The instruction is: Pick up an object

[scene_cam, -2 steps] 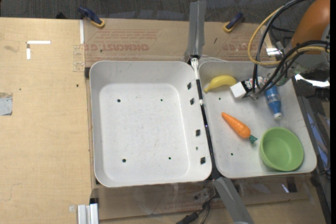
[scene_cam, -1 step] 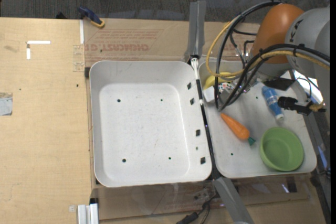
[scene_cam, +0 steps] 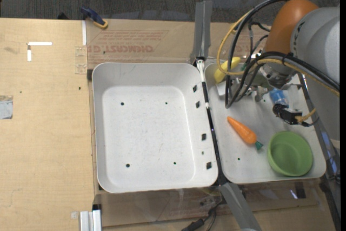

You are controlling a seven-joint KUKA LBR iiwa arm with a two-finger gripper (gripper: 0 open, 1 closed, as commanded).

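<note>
**Carrot (scene_cam: 241, 131) lies on a slant in the right bin, with the gripper beyond its far side**

The right bin (scene_cam: 233, 167) holds the likeliest target, a toy carrot on the white floor, apart from the other things. Its long axis runs diagonally. The narrow orange tip points far-left towards the divider between the bins, and the thick end with its green stub points near-right towards the green bowl (scene_cam: 291, 154). The stub comes close to the bowl's rim; I cannot tell if they touch.

The gripper (scene_cam: 258, 88) hangs among its cables over the far part of the same bin, near a yellow object (scene_cam: 227, 68) in the far-left corner. Cables and wrist hide its tips, so I cannot tell whether it is open or closed. Nothing can be seen in its hold.

As I judge it, the step in hand is the approach. A clean pick means coming nearer and slightly left, then turning the wrist so the closing line crosses the carrot's axis at right angles. It should close at mid-body, where the taper is mild. Gripping near the tip risks it squirting out, and near the stub the bowl crowds the descent. The left bin (scene_cam: 146, 127) plays no part.
</note>
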